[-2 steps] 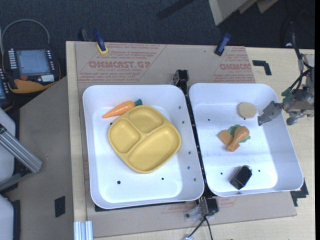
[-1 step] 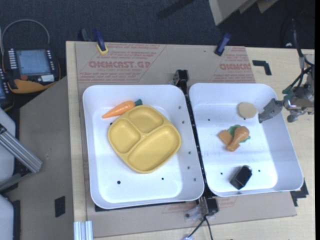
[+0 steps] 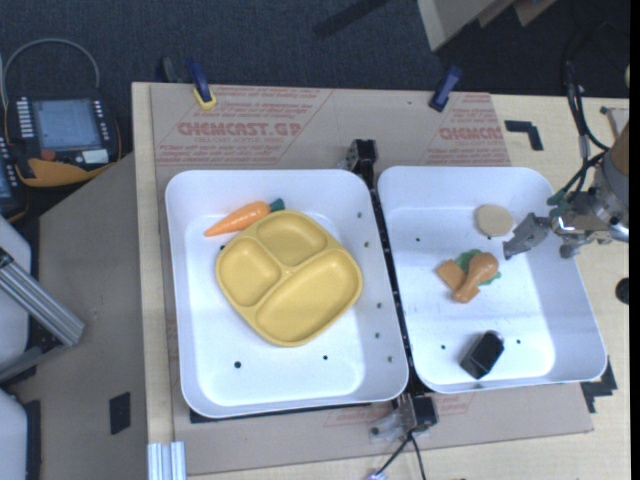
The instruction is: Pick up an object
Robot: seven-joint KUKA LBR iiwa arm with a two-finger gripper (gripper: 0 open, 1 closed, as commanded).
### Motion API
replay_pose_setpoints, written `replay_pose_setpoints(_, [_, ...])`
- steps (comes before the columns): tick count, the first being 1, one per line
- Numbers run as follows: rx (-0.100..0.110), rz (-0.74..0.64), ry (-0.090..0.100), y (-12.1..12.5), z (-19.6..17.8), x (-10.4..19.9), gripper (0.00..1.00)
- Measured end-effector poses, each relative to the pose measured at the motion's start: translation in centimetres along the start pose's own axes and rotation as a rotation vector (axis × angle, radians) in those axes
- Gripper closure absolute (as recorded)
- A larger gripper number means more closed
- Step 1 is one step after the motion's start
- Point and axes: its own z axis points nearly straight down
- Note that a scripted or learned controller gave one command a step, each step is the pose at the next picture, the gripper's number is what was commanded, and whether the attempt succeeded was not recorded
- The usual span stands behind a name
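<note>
**Pincer sitting over right bin's right side, holding nothing**

You're seeing the arm coming in from the right edge, mostly cut off by the frame. The pincer (image 3: 540, 236) is hovering over the right part of the right bin (image 3: 575, 363), pointing left. One grey finger (image 3: 522, 236) is sticking out toward the bin's middle; a second one shows near the wrist, so they're looking apart, with nothing between them.

Candidates in the right bin: a tan round disc (image 3: 493, 220) near the top, just left of the pincer, and an orange drumstick-shaped toy (image 3: 474, 274) lying on something green and orange, below-left of the finger, not touching it. A black block (image 3: 484, 354) is sitting near the front rim, well apart from the pincer.

Room: open white floor between drumstick and block, and along the right wall.

Left bin (image 3: 190, 298): a yellow divided plate (image 3: 288, 278) is taking up the centre, with a toy carrot (image 3: 238, 218) touching its upper-left edge.

Hard to read: what's under the drumstick, and the wrist itself, blurred by cables.
</note>
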Motion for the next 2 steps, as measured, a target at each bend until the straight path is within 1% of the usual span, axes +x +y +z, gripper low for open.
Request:
replay_pose_setpoints(1, [0.003,0.000,0.002,0.3,4.5,0.5,0.00])
replay_pose_setpoints(2, [0.005,0.000,0.002,0.3,10.8,0.4,0.00])
